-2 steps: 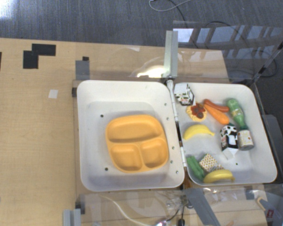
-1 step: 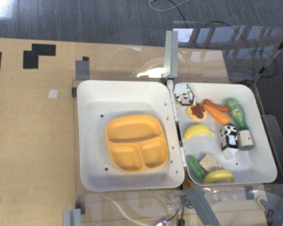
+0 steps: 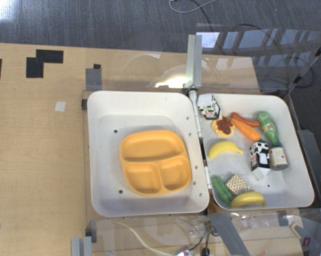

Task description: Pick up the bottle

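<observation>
A green bottle (image 3: 268,127) lies in the right bin (image 3: 296,143), near its far right side, pointing roughly toward the near edge. Just below it a small can (image 3: 278,158) and a black-and-white carton (image 3: 260,156) sit close together. An orange carrot (image 3: 246,125) lies just left of the bottle.
The right bin also holds a small white carton (image 3: 209,108), a brown piece (image 3: 224,126), two bananas (image 3: 225,149) (image 3: 248,199), a green vegetable (image 3: 221,189) and a checkered block (image 3: 236,184). An orange divided plate (image 3: 155,161) sits in the left bin (image 3: 104,143). A clear wall (image 3: 267,63) stands behind the bins.
</observation>
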`<state>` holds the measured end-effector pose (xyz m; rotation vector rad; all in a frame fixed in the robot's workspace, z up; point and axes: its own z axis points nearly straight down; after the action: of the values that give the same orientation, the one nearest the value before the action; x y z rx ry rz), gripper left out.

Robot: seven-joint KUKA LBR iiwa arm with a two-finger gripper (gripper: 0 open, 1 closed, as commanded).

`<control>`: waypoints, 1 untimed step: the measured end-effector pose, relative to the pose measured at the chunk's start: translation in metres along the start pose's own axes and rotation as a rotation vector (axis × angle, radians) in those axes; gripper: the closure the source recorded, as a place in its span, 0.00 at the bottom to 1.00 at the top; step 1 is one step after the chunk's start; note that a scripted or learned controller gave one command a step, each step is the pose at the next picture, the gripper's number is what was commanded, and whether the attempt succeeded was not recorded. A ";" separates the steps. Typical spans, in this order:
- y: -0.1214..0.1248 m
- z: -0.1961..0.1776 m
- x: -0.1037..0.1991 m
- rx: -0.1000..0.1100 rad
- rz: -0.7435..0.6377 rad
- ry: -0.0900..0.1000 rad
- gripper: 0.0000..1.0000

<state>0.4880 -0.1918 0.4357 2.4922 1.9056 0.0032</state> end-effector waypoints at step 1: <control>0.001 -0.001 -0.003 -0.003 -0.520 -0.001 1.00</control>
<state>0.4878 -0.1949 0.4365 1.9167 2.4801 0.0032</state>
